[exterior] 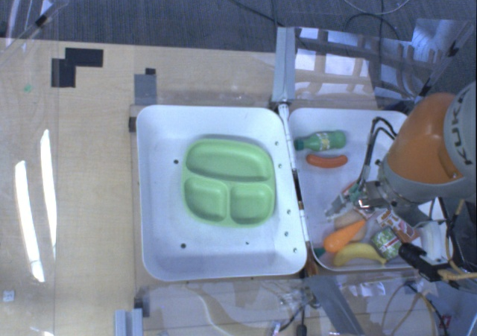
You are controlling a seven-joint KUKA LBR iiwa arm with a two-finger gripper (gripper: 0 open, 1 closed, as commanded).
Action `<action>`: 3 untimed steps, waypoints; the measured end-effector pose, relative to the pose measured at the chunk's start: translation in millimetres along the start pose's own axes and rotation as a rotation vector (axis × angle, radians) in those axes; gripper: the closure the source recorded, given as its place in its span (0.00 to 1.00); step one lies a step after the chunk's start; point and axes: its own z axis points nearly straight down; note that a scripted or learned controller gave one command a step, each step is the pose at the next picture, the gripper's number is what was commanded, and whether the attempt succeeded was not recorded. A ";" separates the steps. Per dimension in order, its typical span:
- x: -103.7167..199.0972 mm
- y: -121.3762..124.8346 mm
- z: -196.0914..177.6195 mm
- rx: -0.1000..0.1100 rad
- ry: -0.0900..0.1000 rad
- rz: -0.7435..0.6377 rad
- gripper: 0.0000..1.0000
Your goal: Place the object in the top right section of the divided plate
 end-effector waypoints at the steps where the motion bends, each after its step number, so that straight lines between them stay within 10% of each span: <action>1: 0.2 1.1 -7.5 0.001 0.001 -0.001 1.00; 2: -82.2 11.8 -125.8 -0.003 -0.003 -0.061 1.00; 3: -59.3 98.6 -285.9 -0.004 -0.004 -0.048 1.00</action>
